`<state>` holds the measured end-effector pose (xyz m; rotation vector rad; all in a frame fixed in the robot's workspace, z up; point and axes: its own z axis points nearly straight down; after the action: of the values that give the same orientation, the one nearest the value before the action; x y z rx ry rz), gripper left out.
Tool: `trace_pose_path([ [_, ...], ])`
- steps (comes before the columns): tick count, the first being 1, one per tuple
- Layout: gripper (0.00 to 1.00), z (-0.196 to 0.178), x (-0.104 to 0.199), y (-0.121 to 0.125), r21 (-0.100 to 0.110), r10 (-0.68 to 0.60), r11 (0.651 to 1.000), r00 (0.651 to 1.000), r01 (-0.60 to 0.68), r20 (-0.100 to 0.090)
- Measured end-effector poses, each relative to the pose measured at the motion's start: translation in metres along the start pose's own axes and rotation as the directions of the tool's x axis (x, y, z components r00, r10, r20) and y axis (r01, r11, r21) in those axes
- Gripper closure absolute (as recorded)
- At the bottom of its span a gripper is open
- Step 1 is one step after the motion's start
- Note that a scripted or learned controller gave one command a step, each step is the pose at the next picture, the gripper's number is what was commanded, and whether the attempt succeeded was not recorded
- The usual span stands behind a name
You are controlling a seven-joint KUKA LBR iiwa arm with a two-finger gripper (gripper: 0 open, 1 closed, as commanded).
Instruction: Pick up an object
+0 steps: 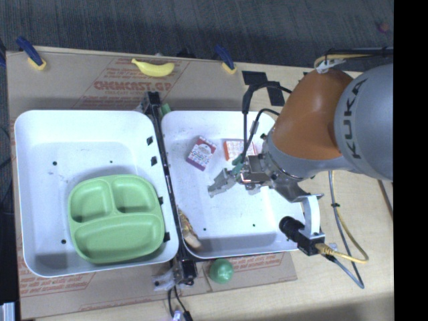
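In the camera view, the right bin (221,239) serves as the landmark. The grey arm with its orange band (311,122) reaches in over this bin's right side, and the claw (224,181) sits low above the bin's middle, pointing toward its left wall. Its 2 fingers look close together at the tips, but whether anything is pinched between them I cannot tell, nor how far apart they truly stand.

Just up and left of the claw, inside the right bin, lies a small purple-and-white packet (200,152), tilted, apart from the fingertips. Beside it, nearer the arm, an orange-and-white packet (232,147) lies partly hidden by the wrist. At the bin's lower left corner a tan object (188,234) rests against the wall.

Left of the right bin, touching it along the shared edge, is the left bin (40,139), which holds a green divided plate (117,218) with 3 compartments.

Outside the right bin, on the table (348,286), a green ball (221,270) sits just below the bin's front rim, and a yellow banana (154,66) lies above its upper left corner on the cardboard.
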<state>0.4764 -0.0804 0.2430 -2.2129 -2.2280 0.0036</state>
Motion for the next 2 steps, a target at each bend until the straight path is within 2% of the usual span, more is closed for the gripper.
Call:
trace_pose_path([
  [1, 0.00, -0.030, 0.020, 0.001, -0.004, 0.001, 1.000, 1.000, -0.001, -0.001],
  [2, 0.00, -0.002, 0.070, 0.104, 0.001, -0.002, 1.000, 1.000, 0.002, 0.001],
])
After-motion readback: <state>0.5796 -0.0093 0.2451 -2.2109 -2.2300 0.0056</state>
